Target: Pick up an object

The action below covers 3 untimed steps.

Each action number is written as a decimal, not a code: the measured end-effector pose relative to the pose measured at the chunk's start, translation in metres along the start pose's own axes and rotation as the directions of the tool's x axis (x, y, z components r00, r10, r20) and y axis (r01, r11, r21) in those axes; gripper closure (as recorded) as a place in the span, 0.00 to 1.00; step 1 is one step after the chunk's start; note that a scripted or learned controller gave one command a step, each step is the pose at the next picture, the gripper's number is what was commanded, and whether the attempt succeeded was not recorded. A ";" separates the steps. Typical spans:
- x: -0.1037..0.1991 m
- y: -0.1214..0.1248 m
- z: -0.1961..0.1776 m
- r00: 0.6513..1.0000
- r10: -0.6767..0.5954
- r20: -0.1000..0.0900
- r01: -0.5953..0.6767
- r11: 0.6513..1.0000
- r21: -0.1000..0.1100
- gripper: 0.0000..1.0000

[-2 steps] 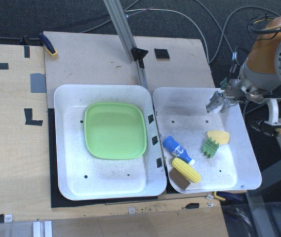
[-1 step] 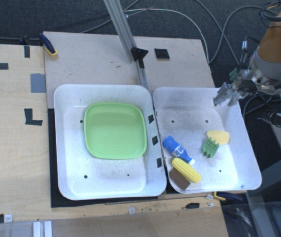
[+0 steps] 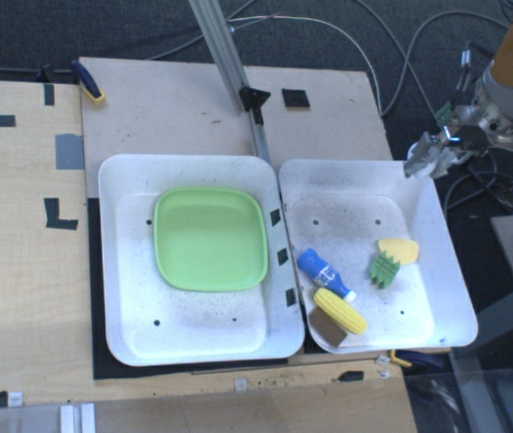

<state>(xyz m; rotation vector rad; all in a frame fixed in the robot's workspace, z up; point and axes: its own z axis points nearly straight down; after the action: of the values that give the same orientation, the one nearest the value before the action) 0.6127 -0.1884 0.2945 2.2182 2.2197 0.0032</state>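
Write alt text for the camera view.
The end effector hovers above the right bin's far right corner. That bin holds a blue bottle, a toy corn cob, a brown block and a yellow-and-green toy; the left bin holds a green plate.

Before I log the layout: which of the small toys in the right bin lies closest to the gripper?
The yellow piece with the green leafy part, nearest the gripper; the blue bottle and the corn cob lie farther.

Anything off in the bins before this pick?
Nothing spilled or broken. The corn lies partly on a brown block in the right bin's near corner, touching the blue bottle, a cramped cluster. The green plate lies flat in the left bin. The claw sits above the right bin's far rim.
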 end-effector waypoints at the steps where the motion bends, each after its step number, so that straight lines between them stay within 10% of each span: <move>1: 0.053 0.016 0.019 1.000 -0.004 -0.002 0.004 1.000 0.005 1.00; 3: 0.158 0.031 0.039 1.000 -0.004 -0.002 0.004 1.000 0.006 1.00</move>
<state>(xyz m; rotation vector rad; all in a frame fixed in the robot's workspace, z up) 0.6433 -0.0304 0.2553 2.2182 2.2277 -0.0014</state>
